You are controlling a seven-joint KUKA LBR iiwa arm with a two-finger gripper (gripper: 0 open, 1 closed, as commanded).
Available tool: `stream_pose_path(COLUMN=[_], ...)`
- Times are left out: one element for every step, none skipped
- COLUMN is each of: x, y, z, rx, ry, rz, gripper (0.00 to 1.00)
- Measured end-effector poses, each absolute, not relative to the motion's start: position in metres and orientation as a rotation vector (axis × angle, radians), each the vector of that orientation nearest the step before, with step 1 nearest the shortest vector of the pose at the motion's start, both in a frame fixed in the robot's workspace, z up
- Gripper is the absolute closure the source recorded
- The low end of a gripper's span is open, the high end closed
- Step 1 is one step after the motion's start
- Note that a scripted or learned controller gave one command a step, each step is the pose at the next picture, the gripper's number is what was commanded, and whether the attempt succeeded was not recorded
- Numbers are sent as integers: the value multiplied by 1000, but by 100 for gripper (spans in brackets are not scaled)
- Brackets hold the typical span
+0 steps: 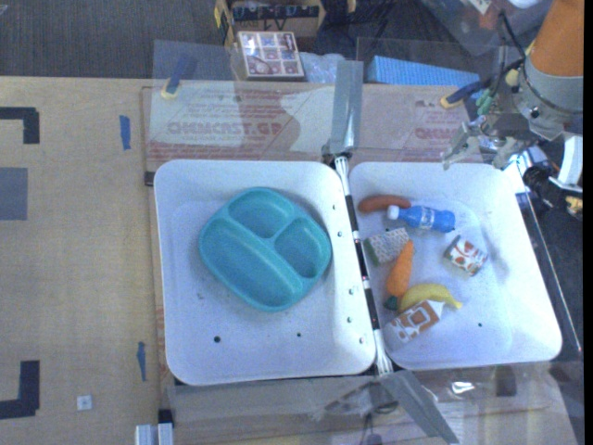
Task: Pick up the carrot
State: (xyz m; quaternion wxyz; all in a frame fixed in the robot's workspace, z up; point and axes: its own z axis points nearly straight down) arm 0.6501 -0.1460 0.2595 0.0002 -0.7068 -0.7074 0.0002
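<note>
The carrot (400, 267) is a small orange cone lying nearly upright in the picture, in the left-middle of the right bin (519, 336). Its lower end sits beside a banana (430, 295), and its upper end is near a patterned packet (386, 245). My gripper (480, 158) hangs above the far edge of the right bin, well behind and to the right of the carrot. Its fingers are spread open and hold nothing.
Around the carrot lie a sausage (384, 203), a blue bottle (422, 217), a small box (465, 255) and a brown-and-white carton (417, 320). In the left bin (185, 341) sits a teal divided plate (266, 247). Boxes stand behind the bench.
</note>
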Motion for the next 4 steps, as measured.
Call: stream_pose_path(x=[581, 546, 547, 497], y=[-96, -94, -95, -75], z=[172, 89, 100, 185], rx=[-2159, -2115, -2120, -2037], ry=[-2282, -2326, -2328, -2393], rz=[0, -5, -10, -1], gripper=[0, 0, 100, 100])
